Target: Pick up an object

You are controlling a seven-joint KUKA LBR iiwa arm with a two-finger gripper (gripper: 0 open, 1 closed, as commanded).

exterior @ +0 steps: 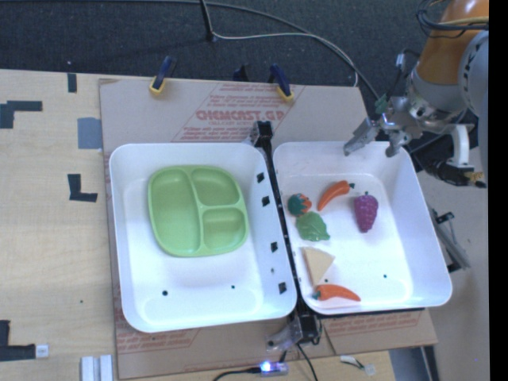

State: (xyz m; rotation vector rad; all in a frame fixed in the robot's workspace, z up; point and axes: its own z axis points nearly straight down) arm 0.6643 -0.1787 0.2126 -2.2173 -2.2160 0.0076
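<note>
- Camera view is giving us a slanted look down on both bins, and we are reading it from left to right.
- We are seeing the green divided plate (197, 210) lying flat in the left bin (131, 292), far to the left of the claw and lower in the view.
- We are seeing the toy foods lying in the right bin (421, 244), all below and left of the claw: a small green-and-red vegetable (298, 205), a leafy green piece (313, 228), a cheese wedge (318, 262), one orange carrot (337, 294) by the near wall, an orange chili pepper (334, 194), and purple grapes (365, 211) nearest the claw.
- We are watching the claw (376, 141) hovering over the right bin's far rim, fingers spread wide apart and gripping nothing.
</note>
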